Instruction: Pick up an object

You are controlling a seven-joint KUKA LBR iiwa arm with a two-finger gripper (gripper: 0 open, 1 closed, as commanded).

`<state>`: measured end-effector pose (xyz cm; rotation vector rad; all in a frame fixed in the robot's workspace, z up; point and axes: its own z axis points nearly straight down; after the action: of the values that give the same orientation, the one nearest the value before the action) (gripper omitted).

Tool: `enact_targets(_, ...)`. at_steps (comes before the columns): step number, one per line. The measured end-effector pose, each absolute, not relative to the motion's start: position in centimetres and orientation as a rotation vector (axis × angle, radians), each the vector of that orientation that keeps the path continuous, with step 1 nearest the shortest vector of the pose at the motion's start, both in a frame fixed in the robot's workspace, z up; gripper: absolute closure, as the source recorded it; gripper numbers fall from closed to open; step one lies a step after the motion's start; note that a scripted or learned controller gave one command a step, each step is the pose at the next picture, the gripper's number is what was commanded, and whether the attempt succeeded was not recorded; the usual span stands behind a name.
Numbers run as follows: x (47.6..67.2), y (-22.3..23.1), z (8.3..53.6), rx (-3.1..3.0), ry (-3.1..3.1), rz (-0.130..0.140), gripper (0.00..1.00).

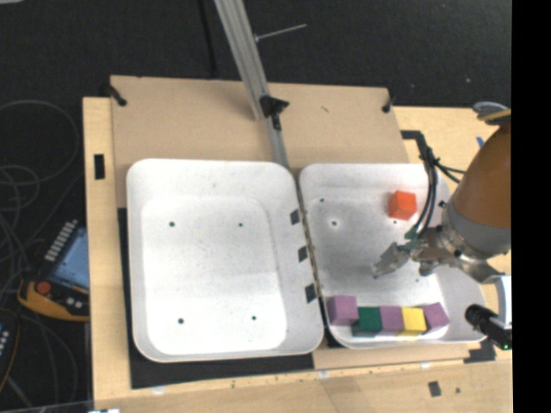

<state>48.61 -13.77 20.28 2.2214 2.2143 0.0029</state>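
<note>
Bench: tan wooden bench (207, 119) — two shallow white bins.
Gripper (389, 261): over the right bin (344, 222); fingers' state we cannot tell.
Advice: we'd centre above the small orange cube (402, 204) — it sits alone.

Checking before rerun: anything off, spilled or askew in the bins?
Nothing spilled or damaged. The blocks sit in the right bin: an orange block alone near the far side, and five crowded along the near wall, from a purple block to the green block onward. The gripper hovers between.
</note>
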Motion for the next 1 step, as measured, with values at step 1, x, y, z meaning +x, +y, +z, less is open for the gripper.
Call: enact_targets(1,53.33,-18.47,11.98,2.222,2.218,-0.005,0.00)
